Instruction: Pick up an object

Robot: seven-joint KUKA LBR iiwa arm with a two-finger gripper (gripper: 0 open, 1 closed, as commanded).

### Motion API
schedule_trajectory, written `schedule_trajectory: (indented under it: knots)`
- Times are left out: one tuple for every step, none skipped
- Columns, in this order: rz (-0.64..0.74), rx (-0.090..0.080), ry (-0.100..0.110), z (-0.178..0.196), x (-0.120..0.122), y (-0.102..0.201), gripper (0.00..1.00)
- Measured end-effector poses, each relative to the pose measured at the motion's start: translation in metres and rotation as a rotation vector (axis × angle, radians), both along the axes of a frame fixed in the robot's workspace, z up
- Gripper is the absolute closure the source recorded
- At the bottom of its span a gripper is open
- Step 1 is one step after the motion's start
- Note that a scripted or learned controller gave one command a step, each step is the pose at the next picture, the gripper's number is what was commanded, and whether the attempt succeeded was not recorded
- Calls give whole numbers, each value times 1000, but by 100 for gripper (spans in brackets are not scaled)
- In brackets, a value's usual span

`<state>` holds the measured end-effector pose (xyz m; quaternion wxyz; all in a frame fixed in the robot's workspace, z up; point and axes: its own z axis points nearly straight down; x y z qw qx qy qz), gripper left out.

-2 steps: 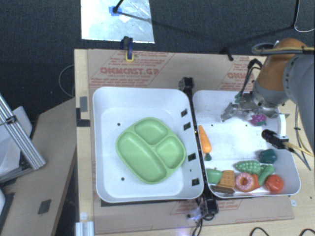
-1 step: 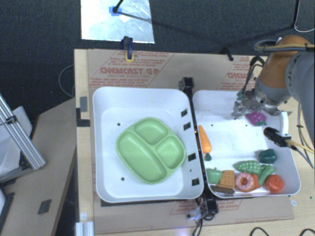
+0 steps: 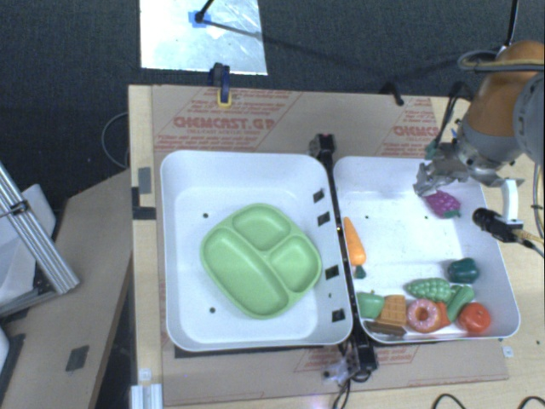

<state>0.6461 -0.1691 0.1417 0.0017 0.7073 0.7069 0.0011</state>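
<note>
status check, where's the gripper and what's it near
Gripper over right bin, far corner. Purple grapes just beside it, nothing seen between fingers. Other toy food piled at near edge, out of the way.

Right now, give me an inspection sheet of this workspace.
Surface: bench bears left bin and right bin.
Job's things: purple grapes under the gripper; carrot, pepper, corn, donut, tomato, waffle in the right bin.
Clutter: green plate in the left bin.
Grippers: gripper above the grapes.
Cables: black cable behind the bench.
Surroundings: foil sheet, clamp.
</note>
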Motion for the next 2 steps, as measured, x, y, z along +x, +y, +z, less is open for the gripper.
schedule_trajectory:
  knots:
    - [5, 0, -2, 48, -4, 5, 100]
    - [5, 0, -1, 85, -3, 5, 100]
